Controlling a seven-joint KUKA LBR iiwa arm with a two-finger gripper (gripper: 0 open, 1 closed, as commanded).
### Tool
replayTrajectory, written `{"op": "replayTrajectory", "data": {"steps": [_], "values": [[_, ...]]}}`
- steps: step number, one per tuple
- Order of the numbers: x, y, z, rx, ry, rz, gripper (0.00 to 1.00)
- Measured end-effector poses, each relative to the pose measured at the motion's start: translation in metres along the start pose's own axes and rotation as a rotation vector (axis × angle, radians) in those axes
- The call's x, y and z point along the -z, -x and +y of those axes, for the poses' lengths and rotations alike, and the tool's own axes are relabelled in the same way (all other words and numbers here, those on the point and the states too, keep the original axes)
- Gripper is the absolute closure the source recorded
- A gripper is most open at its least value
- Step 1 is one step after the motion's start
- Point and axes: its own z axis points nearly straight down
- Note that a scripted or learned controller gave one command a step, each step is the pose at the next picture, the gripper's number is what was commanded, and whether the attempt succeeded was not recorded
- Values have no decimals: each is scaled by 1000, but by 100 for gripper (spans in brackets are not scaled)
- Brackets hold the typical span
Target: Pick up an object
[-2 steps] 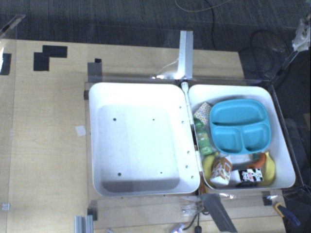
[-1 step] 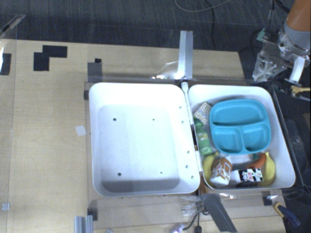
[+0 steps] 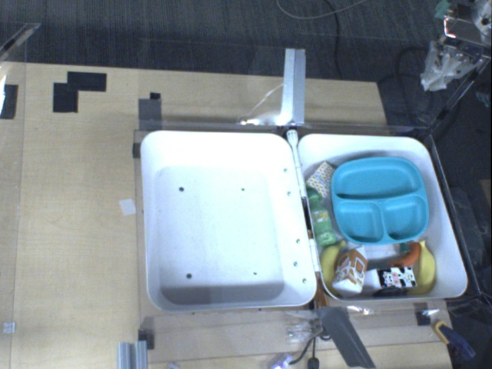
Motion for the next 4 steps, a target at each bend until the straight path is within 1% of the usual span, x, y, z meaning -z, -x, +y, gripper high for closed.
{"op": "replayTrajectory", "data": {"steps": [1, 2, 3, 4], "values": [[10, 53, 12, 50, 0, -1, 100], [15, 14, -10, 266, -2, 0, 100], [33, 67, 16, 309, 0, -1, 100], [33, 67, 16, 402, -1, -1, 100]]}}
